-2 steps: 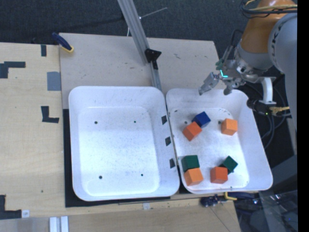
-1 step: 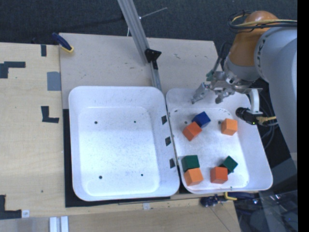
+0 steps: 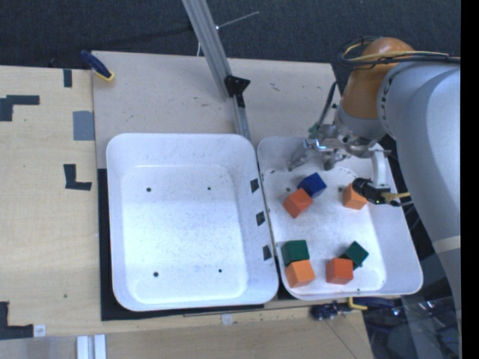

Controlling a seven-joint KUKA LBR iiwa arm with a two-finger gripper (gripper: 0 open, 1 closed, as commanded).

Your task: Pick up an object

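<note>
Wooden bench (image 3: 172,103) w/ dark carpet behind it, a metal pole (image 3: 212,43) slanting down toward the bins, some grey tape bits on the left side and a blue-n-yellow clamp thing (image 3: 97,64) near the top left corner. Two white bins side by side on a black mat: left bin (image 3: 183,223) and right bin (image 3: 389,275), touching along the middle. Blocks are all in the right bin: blue block (image 3: 313,184) touching an orange block (image 3: 297,202) just below-left of it, another orange block (image 3: 353,197) over by the right wall, then near the front a green block (image 3: 295,250) sitting right against an orange block (image 3: 300,273), plus a red-orange block (image 3: 339,270) w/ a dark green block (image 3: 356,253) just up-right of it. Arm (image 3: 419,126) comes in from the right, orange band up top, and the gripper (image 3: 323,146) is over the back end of the right bin, near the blue block but apart from it. Fingers look spread apart w/ nothing between them, tho it's small and kinda blurry so not 100% sure.
</note>
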